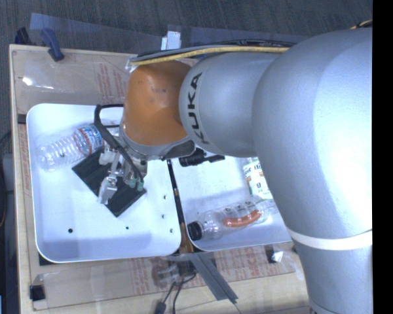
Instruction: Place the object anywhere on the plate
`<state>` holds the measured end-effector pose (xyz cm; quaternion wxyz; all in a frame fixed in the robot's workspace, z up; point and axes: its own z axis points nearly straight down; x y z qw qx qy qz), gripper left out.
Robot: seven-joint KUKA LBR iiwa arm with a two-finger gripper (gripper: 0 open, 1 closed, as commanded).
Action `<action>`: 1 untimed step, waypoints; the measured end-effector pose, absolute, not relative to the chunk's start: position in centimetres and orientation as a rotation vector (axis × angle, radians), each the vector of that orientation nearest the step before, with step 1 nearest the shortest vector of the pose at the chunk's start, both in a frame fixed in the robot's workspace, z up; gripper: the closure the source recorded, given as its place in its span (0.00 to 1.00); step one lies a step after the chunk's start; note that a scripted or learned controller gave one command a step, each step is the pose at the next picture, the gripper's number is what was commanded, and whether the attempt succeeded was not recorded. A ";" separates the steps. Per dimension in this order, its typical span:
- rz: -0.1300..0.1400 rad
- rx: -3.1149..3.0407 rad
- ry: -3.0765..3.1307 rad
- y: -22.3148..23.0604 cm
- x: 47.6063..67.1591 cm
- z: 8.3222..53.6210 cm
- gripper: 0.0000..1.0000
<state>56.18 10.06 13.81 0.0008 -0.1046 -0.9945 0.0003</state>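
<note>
Grey and bulky, the arm (301,142) fills the right side and carries the word KUKA beside its orange band (154,106). Below that band the gripper (114,182) hangs over a flat black plate (92,169) in the left bin (85,241) — whether it is open or closed cannot be told. A clear water bottle (65,147) with a blue label lies just left of the plate. Right of the plate, in the other bin (216,244), lies a second clear bottle (232,218) with something orange inside.
</note>
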 end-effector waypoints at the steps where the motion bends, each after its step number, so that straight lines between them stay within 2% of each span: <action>1: 0.000 -0.358 -3.119 14.9 56.5 9.2 0.00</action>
